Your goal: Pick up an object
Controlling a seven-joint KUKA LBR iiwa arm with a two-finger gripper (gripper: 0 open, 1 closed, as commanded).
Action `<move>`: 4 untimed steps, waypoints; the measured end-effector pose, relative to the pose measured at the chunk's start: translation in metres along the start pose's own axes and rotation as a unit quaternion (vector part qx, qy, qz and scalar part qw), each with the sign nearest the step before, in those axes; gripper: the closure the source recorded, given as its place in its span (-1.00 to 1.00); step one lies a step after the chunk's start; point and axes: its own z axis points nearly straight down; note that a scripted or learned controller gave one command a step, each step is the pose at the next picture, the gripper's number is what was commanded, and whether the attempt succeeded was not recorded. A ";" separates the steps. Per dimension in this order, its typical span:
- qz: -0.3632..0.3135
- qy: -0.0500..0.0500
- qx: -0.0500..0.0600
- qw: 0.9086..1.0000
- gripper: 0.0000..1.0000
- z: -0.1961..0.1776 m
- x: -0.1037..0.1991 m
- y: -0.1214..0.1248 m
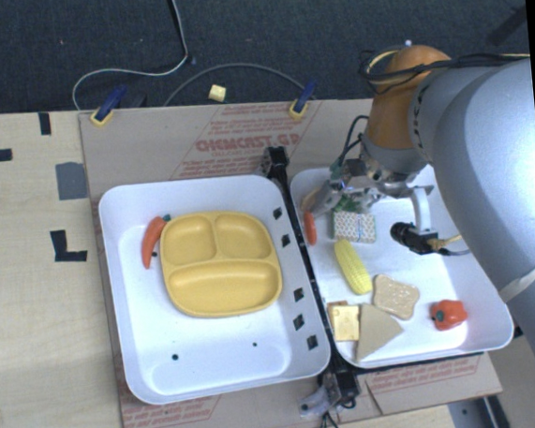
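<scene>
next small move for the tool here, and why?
Probably a short descent onto the patterned block: the tool sits at the back of the right bin, just above that block, with the corn lying nearer the front.

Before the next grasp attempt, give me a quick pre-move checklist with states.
1. Gripper over the right bin: ok.
2. Something between the fingers: cannot tell, wrist blocks the view.
3. Targets within the bin: ok, corn cob, bread slice, tomato lie apart.
4. Speckled packet sits just below the gripper: ok.
5. Left bin holds the yellow tray and carrot, away from the arm: ok.
</scene>
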 end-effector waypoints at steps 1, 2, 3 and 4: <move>0.004 0.001 0.004 1.000 -1.00 -0.084 0.012 -0.086; 0.002 -0.001 0.001 1.000 -1.00 0.003 0.006 -0.037; 0.003 0.001 0.006 1.000 -1.00 0.001 0.011 0.002; 0.004 0.002 0.009 1.000 -1.00 0.001 -0.005 0.004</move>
